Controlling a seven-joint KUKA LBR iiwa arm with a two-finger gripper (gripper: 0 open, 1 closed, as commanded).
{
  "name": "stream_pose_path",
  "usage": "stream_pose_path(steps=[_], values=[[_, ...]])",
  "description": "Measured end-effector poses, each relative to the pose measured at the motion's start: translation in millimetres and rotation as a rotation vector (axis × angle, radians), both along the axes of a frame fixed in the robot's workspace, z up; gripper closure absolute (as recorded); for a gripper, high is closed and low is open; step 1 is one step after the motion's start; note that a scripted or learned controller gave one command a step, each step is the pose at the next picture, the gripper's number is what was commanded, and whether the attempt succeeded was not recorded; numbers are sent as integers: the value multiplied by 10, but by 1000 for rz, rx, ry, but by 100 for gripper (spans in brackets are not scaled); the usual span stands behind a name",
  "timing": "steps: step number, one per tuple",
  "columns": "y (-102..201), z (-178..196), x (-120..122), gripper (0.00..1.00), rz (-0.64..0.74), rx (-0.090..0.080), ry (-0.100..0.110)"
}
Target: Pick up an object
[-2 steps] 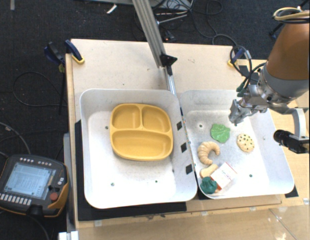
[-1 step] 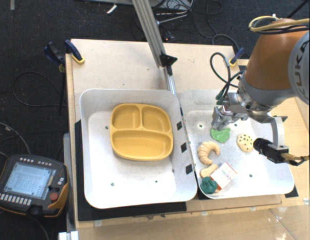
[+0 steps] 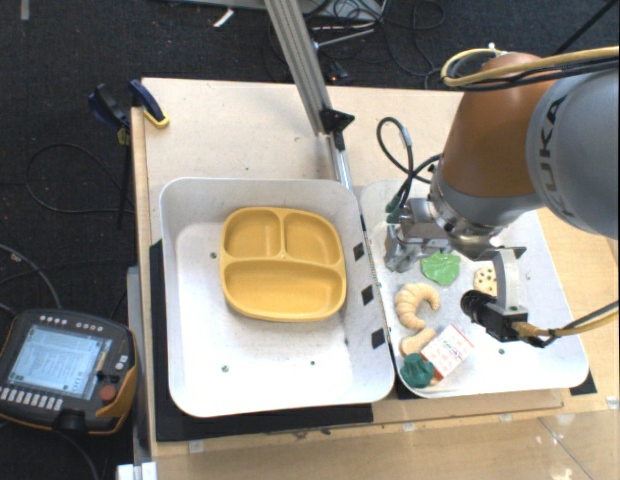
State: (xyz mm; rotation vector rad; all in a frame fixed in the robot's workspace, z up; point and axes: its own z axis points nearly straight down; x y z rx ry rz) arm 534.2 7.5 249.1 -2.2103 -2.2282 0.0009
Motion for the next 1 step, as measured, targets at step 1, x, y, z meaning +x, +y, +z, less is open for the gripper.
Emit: stream_pose_path(steps=[1], values=[[527, -151, -1, 100, 0, 0, 1]])
